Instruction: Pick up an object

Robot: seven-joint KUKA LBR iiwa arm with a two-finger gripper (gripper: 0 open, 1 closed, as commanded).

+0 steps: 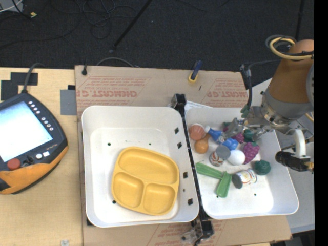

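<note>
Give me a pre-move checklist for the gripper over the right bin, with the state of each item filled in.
1. Gripper is above the right white bin, at the cluttered upper part: ok.
2. Gripper open or shut: cannot tell, the view is too cluttered there.
3. A thing already held: cannot tell.
4. Targets within the bin: ok; purple grape bunch toy, white ball and blue toy piece lie close below the gripper.
5. Targets well separated: not ok; those pieces crowd and touch each other.
6. Easier isolated options: ok; dark green round toy and green V-shaped plastic piece lie with bare floor around them.
</note>
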